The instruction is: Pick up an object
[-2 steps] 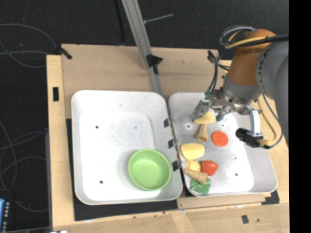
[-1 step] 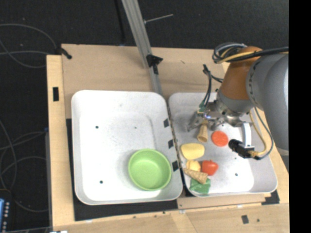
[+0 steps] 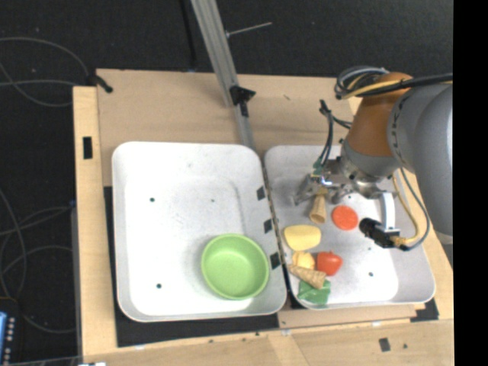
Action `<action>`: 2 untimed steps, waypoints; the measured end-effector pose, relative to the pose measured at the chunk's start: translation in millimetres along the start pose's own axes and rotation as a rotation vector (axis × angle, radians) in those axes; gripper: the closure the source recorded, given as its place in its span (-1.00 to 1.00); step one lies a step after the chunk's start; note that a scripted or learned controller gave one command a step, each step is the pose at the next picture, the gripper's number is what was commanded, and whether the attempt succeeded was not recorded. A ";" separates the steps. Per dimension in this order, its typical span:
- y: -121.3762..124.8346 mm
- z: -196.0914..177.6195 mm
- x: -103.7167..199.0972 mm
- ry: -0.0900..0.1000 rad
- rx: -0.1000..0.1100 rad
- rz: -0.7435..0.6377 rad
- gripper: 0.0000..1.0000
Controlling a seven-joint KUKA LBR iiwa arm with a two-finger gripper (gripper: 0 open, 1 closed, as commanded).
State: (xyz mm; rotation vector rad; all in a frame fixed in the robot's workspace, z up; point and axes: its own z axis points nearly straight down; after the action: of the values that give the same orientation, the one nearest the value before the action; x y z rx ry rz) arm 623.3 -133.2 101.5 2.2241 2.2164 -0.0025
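In the right bin, the gripper hangs with a tan cone-shaped piece just beneath its jaws; whether they grip it, I cannot tell.

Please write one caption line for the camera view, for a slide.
KUKA arm's gripper over the right bin above small toy foods; a green bowl sits in the left bin.

Two white bins; one green bowl; about six small food toys
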 end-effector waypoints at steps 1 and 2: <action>0.7 -10.4 0.2 0.003 -0.002 0.004 1.00; -2.9 -69.9 4.8 0.002 -0.004 -0.004 1.00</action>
State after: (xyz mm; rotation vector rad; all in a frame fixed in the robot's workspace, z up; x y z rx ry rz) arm 620.4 -128.3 171.4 2.2191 2.2195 0.0052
